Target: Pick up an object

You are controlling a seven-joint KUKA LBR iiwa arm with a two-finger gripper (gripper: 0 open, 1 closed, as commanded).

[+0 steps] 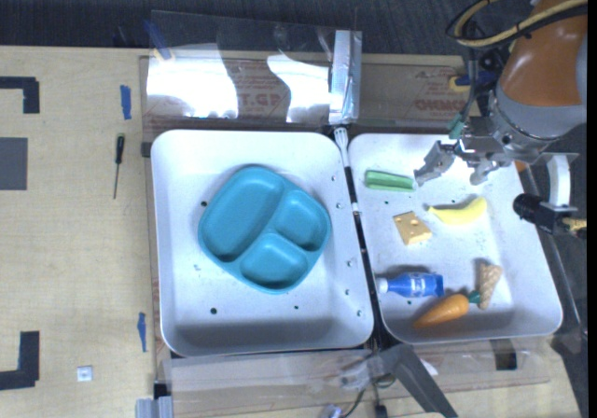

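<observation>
a wooden bench (pixel 65 248) is bearing two white bins. over the right bin (pixel 536 309) the claw (pixel 459 162) is hanging spread open, gripping nothing, so this looks like the approach. the banana (pixel 459 212) is lying just below it, the green stick (pixel 389 181) beside; dropping squarely on one is what's needed. cheese (pixel 411 227), bottle (pixel 411 285), carrot (pixel 442 310) are lying further off, a blue plate (pixel 265 227) in the left bin (pixel 177 313)

Arm in from right; gripper (pixel 457 164) spread wide.

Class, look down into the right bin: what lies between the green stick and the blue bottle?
In the camera view, the yellow cheese wedge lies between the green stick and the blue bottle.
</observation>
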